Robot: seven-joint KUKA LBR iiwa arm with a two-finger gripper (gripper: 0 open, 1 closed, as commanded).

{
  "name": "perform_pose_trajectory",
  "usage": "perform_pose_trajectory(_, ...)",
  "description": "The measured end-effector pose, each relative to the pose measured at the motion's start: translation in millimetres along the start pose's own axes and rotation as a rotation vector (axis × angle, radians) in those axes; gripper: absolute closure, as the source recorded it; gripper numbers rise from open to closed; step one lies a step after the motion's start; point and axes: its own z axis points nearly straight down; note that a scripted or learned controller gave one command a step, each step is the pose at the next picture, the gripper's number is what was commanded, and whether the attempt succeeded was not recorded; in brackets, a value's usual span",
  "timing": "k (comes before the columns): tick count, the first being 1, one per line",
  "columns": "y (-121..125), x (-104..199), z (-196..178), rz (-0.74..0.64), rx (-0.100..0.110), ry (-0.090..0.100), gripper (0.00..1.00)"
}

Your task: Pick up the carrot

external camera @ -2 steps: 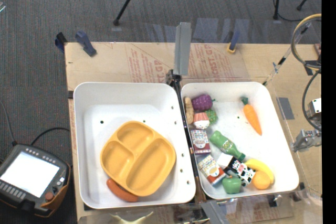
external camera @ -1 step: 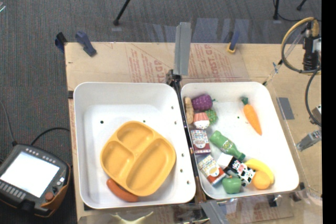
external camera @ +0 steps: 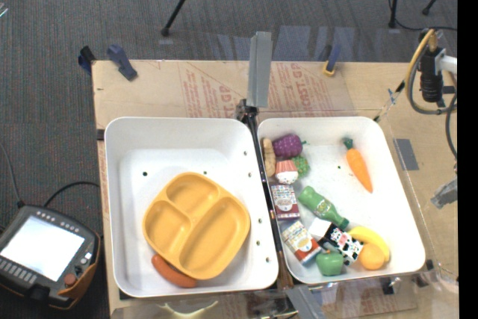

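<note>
**Awaiting pick: carrot lying free in right-hand bin, not yet gripped**

1. Gripper. Its state cannot be told from the camera view. A dark fitting with a yellow cable (external camera: pixel 429 78) is noted at the bench's right edge, well apart from both bins. Whether it belongs to the arm's end is not established. Nothing is seen held.

2. Task item. The carrot (external camera: pixel 359 168) is found in the right bin (external camera: pixel 321 119), in its upper right part, near the right wall. It lies flat, with the green top toward the far rim and the tip pointing down and slightly right. Bare white floor is seen on all sides of it, and no other item touches it.

3. Neighbours. The purple grapes (external camera: pixel 287 144), the green bottle (external camera: pixel 323 207) and the banana (external camera: pixel 371 237) are crowded along the bin's left and near sides. The carrot's isolation is judged favourable, as room is left for a descent across its narrow width.

4. Left bin (external camera: pixel 119 160). A yellow divided plate (external camera: pixel 196 225) is lying in it, with no bearing on the task.

5. Assessment. The pick is judged not yet begun. A slip along the carrot's tapered body is considered the main risk.
</note>
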Motion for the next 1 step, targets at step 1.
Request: perform_pose_trajectory(1, -2.2, -2.0, 22.6, -0.278, -0.001, -0.002, 1.00)
